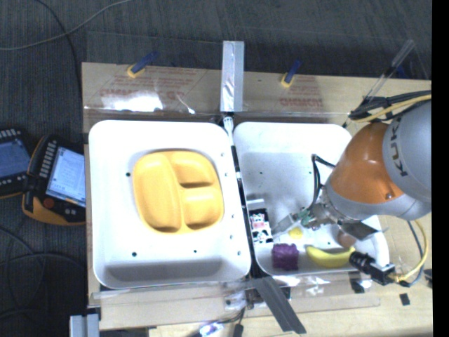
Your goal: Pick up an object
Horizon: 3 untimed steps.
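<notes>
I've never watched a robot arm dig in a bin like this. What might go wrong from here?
1. The yellow banana, the purple block and a small printed box lie close together in the right white bin, so the gripper may nudge them apart rather than catch one.
2. They sit near the bin's front wall, which may crowd the gripper.

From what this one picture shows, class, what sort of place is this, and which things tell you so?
Probably a robotics lab or test cell. A grey and orange robot arm reaches over two white bins, a handheld control pendant lies on the floor, and loose cables run across the carpet.
</notes>
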Each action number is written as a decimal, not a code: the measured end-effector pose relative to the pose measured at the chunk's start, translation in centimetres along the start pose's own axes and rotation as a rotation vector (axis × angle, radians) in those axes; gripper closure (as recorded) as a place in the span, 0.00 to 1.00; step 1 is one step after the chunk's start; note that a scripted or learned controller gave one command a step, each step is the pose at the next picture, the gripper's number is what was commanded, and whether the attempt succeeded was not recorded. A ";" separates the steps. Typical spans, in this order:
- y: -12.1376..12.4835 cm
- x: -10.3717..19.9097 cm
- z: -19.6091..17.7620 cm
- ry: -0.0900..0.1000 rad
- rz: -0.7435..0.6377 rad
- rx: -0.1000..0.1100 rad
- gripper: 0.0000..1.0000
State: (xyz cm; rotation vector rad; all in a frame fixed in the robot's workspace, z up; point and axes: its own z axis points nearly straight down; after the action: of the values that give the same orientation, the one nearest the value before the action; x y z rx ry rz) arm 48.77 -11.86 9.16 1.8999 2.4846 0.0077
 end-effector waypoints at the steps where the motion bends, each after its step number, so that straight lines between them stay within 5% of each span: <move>1: 0.2 0.2 -0.9 0.003 -0.003 -0.001 1.00; 2: 3.1 5.5 -12.7 0.005 0.212 0.015 1.00; 3: 2.7 11.1 -9.1 0.005 0.484 0.019 1.00</move>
State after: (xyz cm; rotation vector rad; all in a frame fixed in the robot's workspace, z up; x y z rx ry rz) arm 48.32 -0.40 18.24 2.4532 1.9668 -0.0063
